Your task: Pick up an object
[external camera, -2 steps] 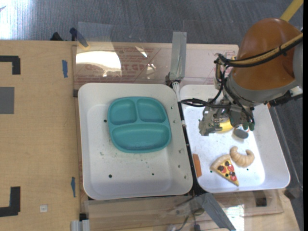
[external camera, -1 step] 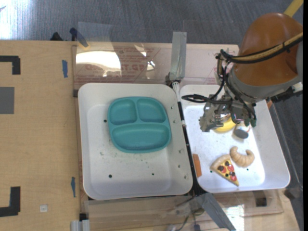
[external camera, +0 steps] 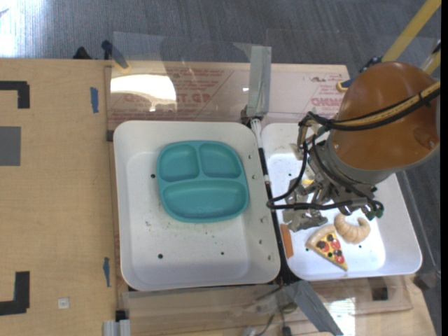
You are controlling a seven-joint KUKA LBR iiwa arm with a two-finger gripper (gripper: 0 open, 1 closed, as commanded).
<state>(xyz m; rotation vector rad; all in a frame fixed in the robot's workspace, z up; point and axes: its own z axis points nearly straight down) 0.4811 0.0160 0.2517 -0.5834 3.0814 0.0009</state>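
Two shallow white bins sit side by side on surface; arm over right bin (external camera: 402, 257).

Pincer (external camera: 308, 212) low beside tan plastic croissant (external camera: 352, 228) and toy pizza slice (external camera: 329, 247); pincer state: cannot tell. Teal divided plate (external camera: 203, 180) in left bin (external camera: 133, 257). Best: centre over croissant, descend straight, close across its narrow middle.
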